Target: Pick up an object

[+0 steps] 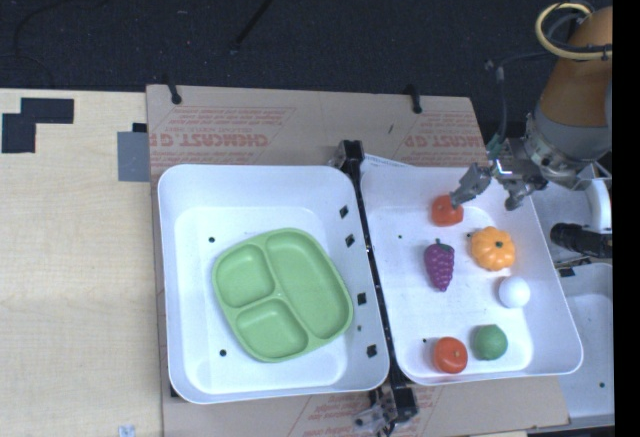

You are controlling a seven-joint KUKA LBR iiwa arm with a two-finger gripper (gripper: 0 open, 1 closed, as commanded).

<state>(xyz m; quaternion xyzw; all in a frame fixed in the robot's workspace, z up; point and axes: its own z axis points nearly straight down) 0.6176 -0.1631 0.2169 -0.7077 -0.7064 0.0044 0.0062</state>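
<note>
In the camera view the arm comes in from the right, and its gripper (493,185) hangs over the far edge of the right bin (560,350). The two fingers stand wide apart with nothing between them; one fingertip (466,193) points down to the left, the other is nearer to the bin's right wall.

Just below the left fingertip lies a small red tomato (447,212), very near to it, though I cannot tell if they touch. Below the gripper, a little to the right, is an orange pumpkin (493,249). A bunch of purple grapes (439,264) lies beside the pumpkin, on its left. Farther toward the front of the bin are a white ball (514,293), a green round fruit (489,341) and a second red tomato (451,355).

Well to the left of the gripper, the left bin (190,215) holds a green divided plate (281,294) with three compartments.
</note>
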